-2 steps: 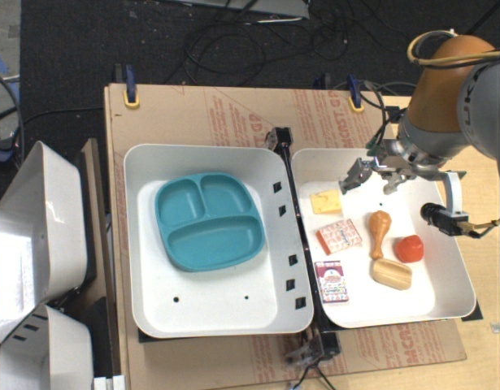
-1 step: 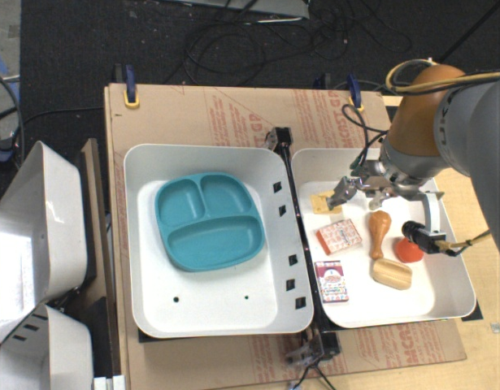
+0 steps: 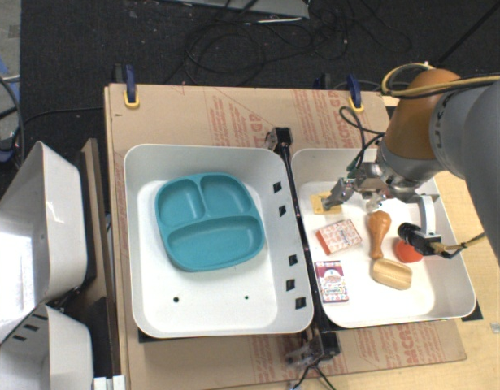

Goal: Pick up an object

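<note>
2 white bins side by side, arm over the right one.

We see the gripper (image 3: 344, 193) low in the right bin (image 3: 453, 295), its fingers apart and clasping nothing. Near it lie a patterned card (image 3: 339, 236), a wooden pestle (image 3: 381, 231) and a pink box (image 3: 332, 281). A teal divided plate (image 3: 210, 221) sits in the left bin (image 3: 144, 242).

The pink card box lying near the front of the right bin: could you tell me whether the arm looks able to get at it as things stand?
Probably yes. The pink card box lies flat and apart from the wooden stamp beside it, with nothing on top, and the end effector hangs over the same bin.
</note>
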{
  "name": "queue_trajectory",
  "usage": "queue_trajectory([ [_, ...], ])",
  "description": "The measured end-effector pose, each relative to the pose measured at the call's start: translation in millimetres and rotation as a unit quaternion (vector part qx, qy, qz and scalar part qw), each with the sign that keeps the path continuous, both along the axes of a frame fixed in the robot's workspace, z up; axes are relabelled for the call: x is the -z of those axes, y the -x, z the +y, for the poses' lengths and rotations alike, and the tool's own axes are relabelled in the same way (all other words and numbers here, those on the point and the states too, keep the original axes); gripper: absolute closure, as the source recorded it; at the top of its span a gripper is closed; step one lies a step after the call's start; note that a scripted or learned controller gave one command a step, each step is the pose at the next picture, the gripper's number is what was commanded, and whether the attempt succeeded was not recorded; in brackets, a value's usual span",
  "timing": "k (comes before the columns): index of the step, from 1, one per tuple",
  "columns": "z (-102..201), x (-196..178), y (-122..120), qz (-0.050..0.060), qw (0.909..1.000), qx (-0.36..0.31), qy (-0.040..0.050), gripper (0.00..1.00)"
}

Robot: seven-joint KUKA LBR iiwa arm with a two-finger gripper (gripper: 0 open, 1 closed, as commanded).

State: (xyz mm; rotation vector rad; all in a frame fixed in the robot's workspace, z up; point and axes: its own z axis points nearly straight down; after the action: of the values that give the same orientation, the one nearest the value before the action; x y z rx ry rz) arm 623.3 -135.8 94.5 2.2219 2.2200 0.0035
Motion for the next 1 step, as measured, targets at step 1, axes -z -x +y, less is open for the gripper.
queue_trajectory([
  [1, -0.5, -14.3, -3.0, -0.005, 1.0, 0.0, 0.0013, 1.0],
])
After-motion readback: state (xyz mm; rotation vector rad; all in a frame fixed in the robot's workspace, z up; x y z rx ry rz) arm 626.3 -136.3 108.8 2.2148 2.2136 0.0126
